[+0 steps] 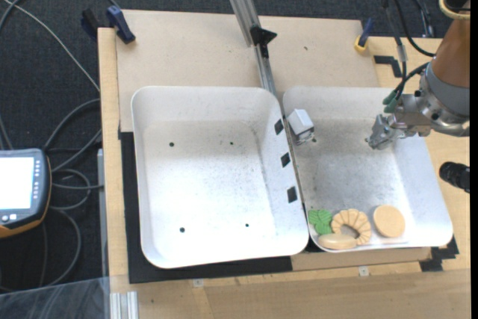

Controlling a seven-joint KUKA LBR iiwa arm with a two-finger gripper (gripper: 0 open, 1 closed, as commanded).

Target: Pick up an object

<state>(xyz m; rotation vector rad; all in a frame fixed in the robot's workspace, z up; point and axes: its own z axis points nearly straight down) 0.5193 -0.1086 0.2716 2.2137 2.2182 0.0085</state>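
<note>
- Gripper [379,137] sits over the right bin [351,160], near its far right side, low over bare floor. I see nothing between its fingertips; whether it is spread or closed I cannot tell from this angle.
- Candidate objects are bunched along the right bin's near edge: a green piece [320,220], a ridged tan croissant shape [352,223] touching a pale oblong piece [335,241], and a round tan disc [389,220] just beside them.
- My pick: the disc. It stands a little apart from the rest, so fingers can straddle it cleanly.
- To do it well, I judge: travel toward the near edge, centre over the disc, descend straight.
- Risk: the bin's near wall is close and may block one finger.
- Left bin [209,175] needs no attention.
</note>
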